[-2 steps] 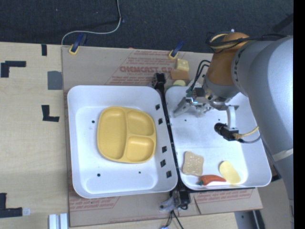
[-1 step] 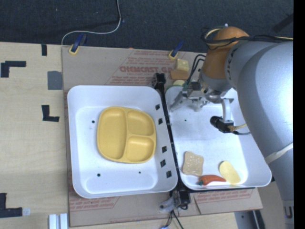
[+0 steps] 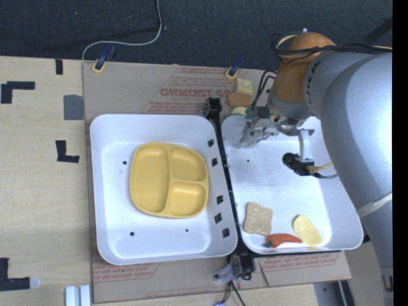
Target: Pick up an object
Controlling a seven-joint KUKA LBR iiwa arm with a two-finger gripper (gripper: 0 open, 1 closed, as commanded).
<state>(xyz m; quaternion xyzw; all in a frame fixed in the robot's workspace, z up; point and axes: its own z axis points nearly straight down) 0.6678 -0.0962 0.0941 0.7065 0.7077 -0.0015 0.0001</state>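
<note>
The right bin [image 3: 331,203] holds three small items near its front edge. They are a tan slice of toast [image 3: 258,218], a red-orange pepper [image 3: 282,240] and a pale yellow piece [image 3: 308,230]. My gripper [image 3: 253,132] hangs low over the bin's far left corner, well behind those items. Nothing can be seen held in it. The grey arm [image 3: 357,126] with its orange band [image 3: 299,62] covers the bin's right side.
The left bin [image 3: 108,190] carries a yellow divided plate [image 3: 169,178]. Small tan and yellow blocks [image 3: 241,92] lie on the cardboard just behind the right bin. A black divider [image 3: 220,171] runs between the bins.
</note>
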